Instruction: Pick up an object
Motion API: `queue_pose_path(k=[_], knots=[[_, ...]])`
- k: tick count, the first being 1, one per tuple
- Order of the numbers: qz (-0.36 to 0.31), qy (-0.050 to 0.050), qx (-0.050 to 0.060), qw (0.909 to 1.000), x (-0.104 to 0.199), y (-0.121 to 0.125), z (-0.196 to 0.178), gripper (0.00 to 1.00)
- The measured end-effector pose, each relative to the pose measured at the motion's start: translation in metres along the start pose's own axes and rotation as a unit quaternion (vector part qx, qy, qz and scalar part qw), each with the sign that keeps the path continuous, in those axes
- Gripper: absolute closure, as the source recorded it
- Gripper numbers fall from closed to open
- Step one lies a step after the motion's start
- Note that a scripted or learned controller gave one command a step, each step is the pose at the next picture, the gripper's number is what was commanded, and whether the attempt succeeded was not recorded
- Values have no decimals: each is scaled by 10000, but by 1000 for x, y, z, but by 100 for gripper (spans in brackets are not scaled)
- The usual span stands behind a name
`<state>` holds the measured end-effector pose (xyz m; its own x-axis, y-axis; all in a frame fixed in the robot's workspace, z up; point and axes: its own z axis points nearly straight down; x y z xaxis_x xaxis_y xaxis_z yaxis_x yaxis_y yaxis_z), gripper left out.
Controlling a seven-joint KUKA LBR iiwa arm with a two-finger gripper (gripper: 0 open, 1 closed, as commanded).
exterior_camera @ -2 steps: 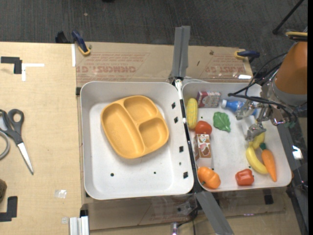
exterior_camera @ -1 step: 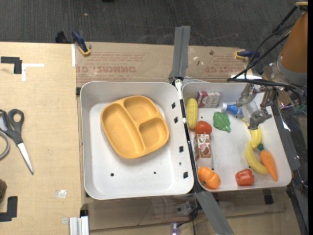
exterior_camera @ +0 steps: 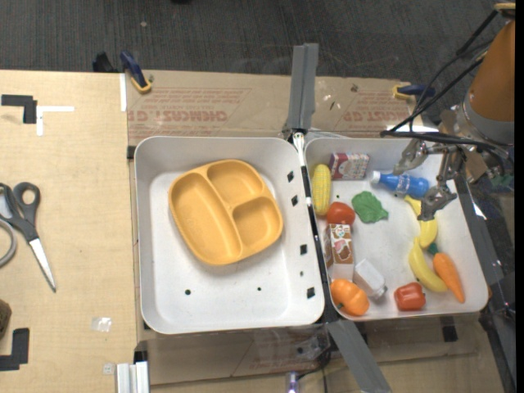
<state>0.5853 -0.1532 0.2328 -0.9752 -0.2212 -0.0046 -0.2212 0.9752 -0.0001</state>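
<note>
While my claw (exterior_camera: 426,178) hangs spread and empty above the right bin (exterior_camera: 475,244), the blue bottle (exterior_camera: 403,184) lies beneath it, touching the banana (exterior_camera: 426,252); I judge a slanted pinch could nudge both aside.

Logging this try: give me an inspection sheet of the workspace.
Surface: two white bins, left bin and right bin, on a cardboard-covered bench.
Job's things: right bin holds corn, green toy, blue bottle, banana, carrot, orange.
Clutter: yellow divided plate in the left bin; scissors on the bench.
Grippers: gripper above the blue bottle, holding nothing.
Cables: black cables by the arm.
Surroundings: dark carpet.
</note>
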Motion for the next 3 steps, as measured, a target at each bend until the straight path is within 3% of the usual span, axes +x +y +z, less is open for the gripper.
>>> queue_pose_path(k=[1, 2, 3], knots=[[2, 8, -3, 10000, 26, 5, 134, 0], [-11, -19, 10, 10000, 24, 5, 124, 100], [-11, -18, 9, 10000, 24, 5, 124, 0]])
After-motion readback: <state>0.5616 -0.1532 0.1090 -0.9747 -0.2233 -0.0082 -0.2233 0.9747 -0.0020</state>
